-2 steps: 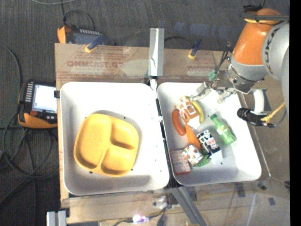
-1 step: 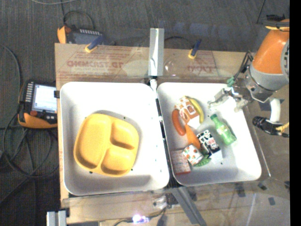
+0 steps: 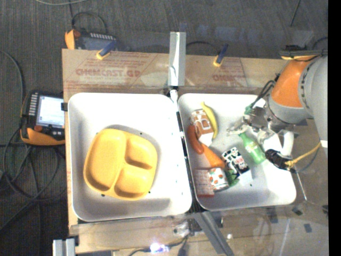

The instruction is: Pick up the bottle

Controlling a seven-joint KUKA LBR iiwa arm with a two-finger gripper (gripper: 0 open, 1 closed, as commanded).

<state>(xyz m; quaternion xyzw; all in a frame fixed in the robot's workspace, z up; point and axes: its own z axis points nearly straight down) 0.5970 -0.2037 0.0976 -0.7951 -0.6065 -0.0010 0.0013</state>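
Observation:
The green bottle (image 3: 252, 148) lies tilted in the right bin (image 3: 277, 191), right of the middle, with its upper end pointing up-left. My gripper (image 3: 254, 126) hangs just above that upper end, at the end of the grey arm with the orange band (image 3: 290, 87). The gripper's body covers the top of the bottle, so I cannot see whether the two touch.
Left of the bottle in the right bin lie a banana (image 3: 210, 119), a brown box (image 3: 201, 122), a red sausage (image 3: 195, 140), a carrot (image 3: 214, 156), a black-and-white patterned item (image 3: 234, 160) and a small can (image 3: 217, 179). The left bin (image 3: 80, 196) holds a yellow divided tray (image 3: 122, 161).

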